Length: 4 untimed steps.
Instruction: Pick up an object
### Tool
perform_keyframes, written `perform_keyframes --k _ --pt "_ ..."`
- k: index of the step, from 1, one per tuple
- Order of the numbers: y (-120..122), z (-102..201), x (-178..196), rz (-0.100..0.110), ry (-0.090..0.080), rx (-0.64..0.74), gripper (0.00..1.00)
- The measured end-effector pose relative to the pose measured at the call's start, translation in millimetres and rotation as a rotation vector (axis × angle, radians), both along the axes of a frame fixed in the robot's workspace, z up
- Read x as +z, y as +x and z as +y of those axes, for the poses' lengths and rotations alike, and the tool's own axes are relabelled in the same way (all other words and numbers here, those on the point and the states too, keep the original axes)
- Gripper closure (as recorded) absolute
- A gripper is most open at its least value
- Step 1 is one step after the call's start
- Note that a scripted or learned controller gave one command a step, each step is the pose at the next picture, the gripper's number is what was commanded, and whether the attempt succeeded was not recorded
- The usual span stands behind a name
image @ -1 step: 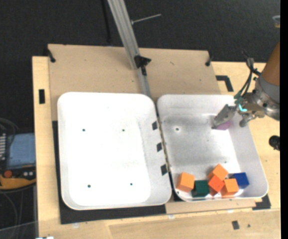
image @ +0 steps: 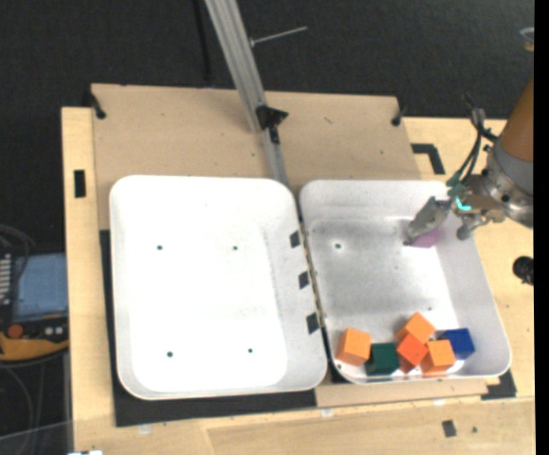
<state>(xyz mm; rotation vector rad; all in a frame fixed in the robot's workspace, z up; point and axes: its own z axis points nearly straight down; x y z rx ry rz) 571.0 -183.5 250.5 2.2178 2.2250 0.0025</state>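
My gripper (image: 445,224) hangs over the upper right part of the right bin (image: 369,282), reaching in from the right. Its two fingers stand apart, open. A small purple block (image: 430,239) lies on the bin floor just under the left finger (image: 424,220), partly hidden by it; it is not clasped between the fingers. Along the bin's front wall sit several blocks: an orange one (image: 355,345), a green one (image: 383,358), a blue one (image: 458,341) and a cluster of orange ones (image: 416,341).
The left bin (image: 208,282) lies beside the right one, with a row of black clips (image: 304,278) along the shared edge. A slanted metal pole (image: 241,60) rises from the bench's back middle. Cables and a blue box (image: 42,287) lie off the bench at left.
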Motion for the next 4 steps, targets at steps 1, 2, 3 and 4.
perform_keyframes --k 1,2,3,4 --pt "-10 -3 -48 0.005 -0.003 -0.005 0.00" --pt "-12 -5 -90 0.005 -0.003 -0.007 0.00" --pt "-3 -4 -142 0.005 -0.003 -0.007 0.00" --pt "-1 -4 -127 -0.003 -0.001 -0.013 1.00"
